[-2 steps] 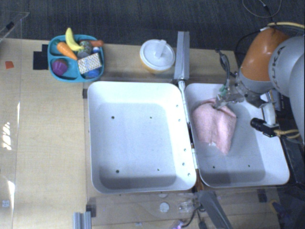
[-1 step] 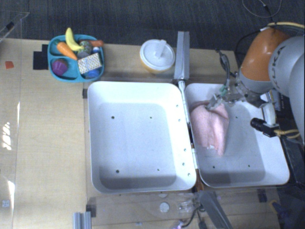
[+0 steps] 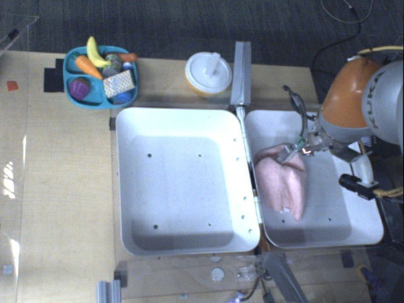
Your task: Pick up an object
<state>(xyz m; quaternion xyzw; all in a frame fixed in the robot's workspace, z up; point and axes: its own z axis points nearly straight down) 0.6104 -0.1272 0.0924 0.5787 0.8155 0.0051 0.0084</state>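
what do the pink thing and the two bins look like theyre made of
The pink thing looks like soft cloth: matte, limp, with folds. The left bin and right bin look like hard white plastic, smooth with a slight sheen and rounded molded corners, though painted metal can't be ruled out.
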